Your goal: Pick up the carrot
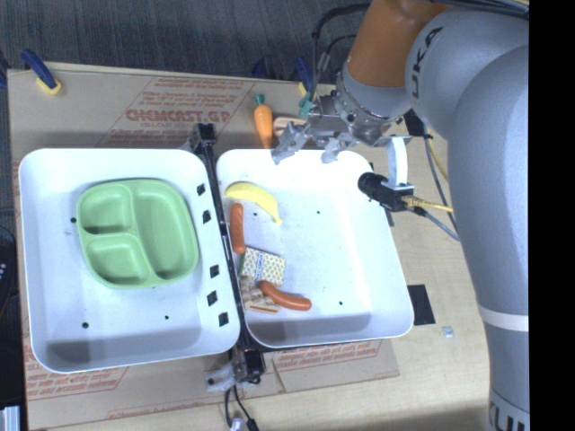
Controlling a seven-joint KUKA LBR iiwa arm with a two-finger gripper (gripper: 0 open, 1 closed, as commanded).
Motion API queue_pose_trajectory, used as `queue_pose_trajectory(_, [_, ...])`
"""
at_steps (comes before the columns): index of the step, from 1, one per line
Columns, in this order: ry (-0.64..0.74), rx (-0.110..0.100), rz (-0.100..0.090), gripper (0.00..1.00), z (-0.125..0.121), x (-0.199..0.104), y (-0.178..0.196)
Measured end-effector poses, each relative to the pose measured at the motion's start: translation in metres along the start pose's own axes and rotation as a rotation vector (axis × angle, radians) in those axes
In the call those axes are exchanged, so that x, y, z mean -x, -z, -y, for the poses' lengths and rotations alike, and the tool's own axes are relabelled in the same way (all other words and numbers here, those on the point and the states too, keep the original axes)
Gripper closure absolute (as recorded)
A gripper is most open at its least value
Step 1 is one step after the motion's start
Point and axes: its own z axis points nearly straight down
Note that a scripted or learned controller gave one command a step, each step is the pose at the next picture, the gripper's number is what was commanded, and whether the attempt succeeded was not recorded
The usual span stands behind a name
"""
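The carrot, orange with a small green top, lies on the cardboard just behind the right bin's far left corner, outside both bins. My gripper hangs over that bin's far rim, a short way to the right of the carrot and slightly nearer the camera. Its two grey fingers are spread apart and open, with nothing between them. The carrot is untouched.
The right bin holds a banana, a sausage by its left wall, a second sausage and a patterned packet near the front. A green divided plate sits in the left bin. Black clips join the bins.
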Motion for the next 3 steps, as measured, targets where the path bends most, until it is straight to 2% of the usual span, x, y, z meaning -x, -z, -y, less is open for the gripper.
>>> queue_pose_trajectory(1, [0.114, -0.004, -0.002, 0.00, -0.007, 0.032, -0.154])
queue_pose_trajectory(2, [0.288, 0.004, 0.001, 0.00, -0.014, -0.001, -0.022])
queue_pose_trajectory(3, [-0.020, 0.002, 0.001, 0.00, -0.015, 0.010, 0.094])
